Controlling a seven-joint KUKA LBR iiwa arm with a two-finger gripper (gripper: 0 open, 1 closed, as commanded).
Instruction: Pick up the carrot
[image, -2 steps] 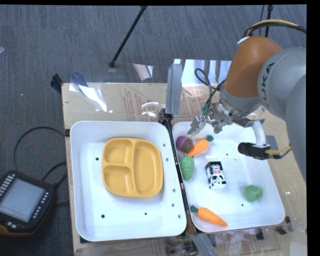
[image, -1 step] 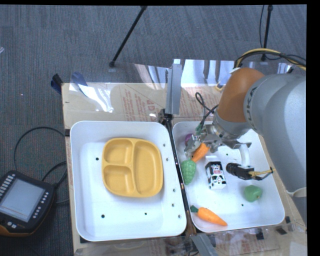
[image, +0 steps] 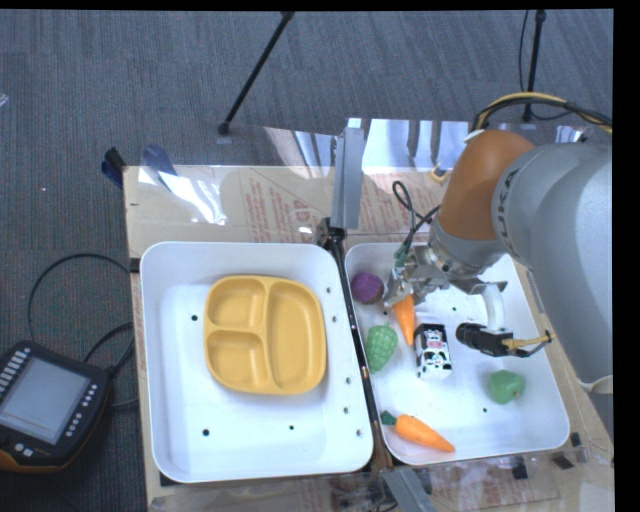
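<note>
Two shallow white plastic bins sit side by side on the bench, a left bin (image: 180, 425) and a right bin (image: 505, 435). Nearest, in the right bin's front left corner, lies an orange toy carrot with a green leafy top (image: 420, 432), on its side with its tip pointing right. Behind it and to the right is a small smooth green lump (image: 506, 386), well apart from the other items. Toward the middle stands a small black-and-white box with a cow pattern (image: 432, 352), and just to its left, near the bin's left wall, is a knobbly pale green ball (image: 380, 347). Level with these, the left bin holds a yellow three-compartment plastic plate (image: 267, 333), lying flat. Farther back in the right bin a second orange toy carrot (image: 403, 318) hangs with its tip down. Its thick upper end is pinched between the fingers of the two-finger gripper (image: 404, 292). Its tip comes down between the knobbly ball and the cow-pattern box. A rounded purple toy (image: 367, 288) rests just left of the gripper, by the far left wall. The grey arm (image: 560, 220) with its orange band (image: 480, 190) reaches in from the right.
</note>
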